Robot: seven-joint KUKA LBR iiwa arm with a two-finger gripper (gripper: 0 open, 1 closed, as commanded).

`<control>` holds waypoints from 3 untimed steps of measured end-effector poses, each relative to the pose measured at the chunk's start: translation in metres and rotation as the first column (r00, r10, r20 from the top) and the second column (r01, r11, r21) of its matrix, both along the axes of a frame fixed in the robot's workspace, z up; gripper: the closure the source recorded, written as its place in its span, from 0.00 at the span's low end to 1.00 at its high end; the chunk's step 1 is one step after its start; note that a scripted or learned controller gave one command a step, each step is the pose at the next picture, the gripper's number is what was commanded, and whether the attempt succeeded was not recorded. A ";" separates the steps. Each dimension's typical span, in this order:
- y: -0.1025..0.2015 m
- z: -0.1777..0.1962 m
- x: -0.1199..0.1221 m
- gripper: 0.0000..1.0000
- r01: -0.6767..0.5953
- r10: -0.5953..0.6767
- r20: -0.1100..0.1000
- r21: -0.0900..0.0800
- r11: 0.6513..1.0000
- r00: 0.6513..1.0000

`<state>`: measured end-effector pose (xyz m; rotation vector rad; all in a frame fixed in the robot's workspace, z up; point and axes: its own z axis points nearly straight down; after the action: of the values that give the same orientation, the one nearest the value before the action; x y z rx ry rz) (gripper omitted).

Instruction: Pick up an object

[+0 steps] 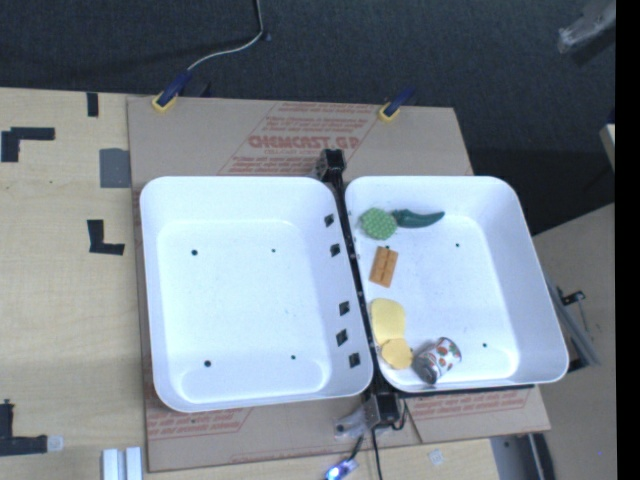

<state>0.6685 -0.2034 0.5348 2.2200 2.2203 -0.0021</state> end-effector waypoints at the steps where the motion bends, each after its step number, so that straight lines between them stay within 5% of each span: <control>1: 0.053 -0.055 -0.005 0.00 -0.005 0.005 -0.006 0.004 1.000 1.000; 2: 0.129 -0.167 -0.001 0.00 -0.007 0.007 -0.012 0.006 1.000 1.000; 3: 0.125 -0.149 0.000 1.00 -0.004 0.004 -0.001 0.002 1.000 1.000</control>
<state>0.6688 -0.0784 0.3861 2.2172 2.2264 -0.0010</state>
